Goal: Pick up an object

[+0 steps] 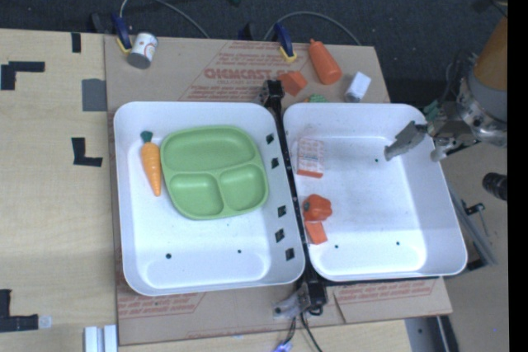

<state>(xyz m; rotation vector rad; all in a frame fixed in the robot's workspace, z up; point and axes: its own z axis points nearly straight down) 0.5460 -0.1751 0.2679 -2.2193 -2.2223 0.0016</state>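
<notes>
fingers spread, nothing pinched; poised over right bin edge | orange block lies well left-below, unreached | approach judged barely begun

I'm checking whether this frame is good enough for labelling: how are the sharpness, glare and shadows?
Camera view: soft overall, small print on the packet unreadable; the tool and arm at the right look slightly blurred; the white right bin is bright, almost washed out, without hard glare; shadows are faint, lighting even; the green plate and carrot stay distinct.
</notes>
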